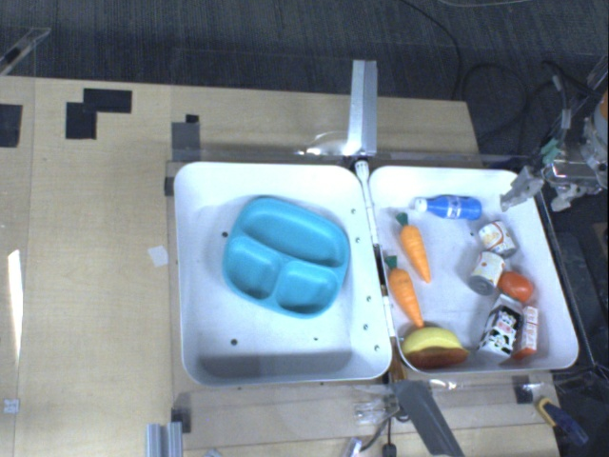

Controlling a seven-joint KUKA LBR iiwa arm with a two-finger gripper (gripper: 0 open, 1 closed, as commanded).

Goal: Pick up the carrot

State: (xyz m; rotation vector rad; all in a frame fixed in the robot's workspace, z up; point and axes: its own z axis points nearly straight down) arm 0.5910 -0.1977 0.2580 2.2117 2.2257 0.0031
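Two orange carrots with green tops lie in the right bin [563, 346], along its left side. The upper carrot [415, 250] points down and to the right, and the lower carrot [404, 295] lies just below it, close to the bin's left wall. My gripper [539, 188] hangs over the bin's far right corner, well to the right of both carrots and apart from them. Nothing shows in its grasp.
Around the carrots the right bin holds a blue bottle [447, 208], two small cans [496, 238] [486, 269], a red tomato [516, 286], a milk carton [501, 328] and a yellow-red fruit [434, 346]. A blue divided plate [284, 255] sits in the left bin [205, 331].
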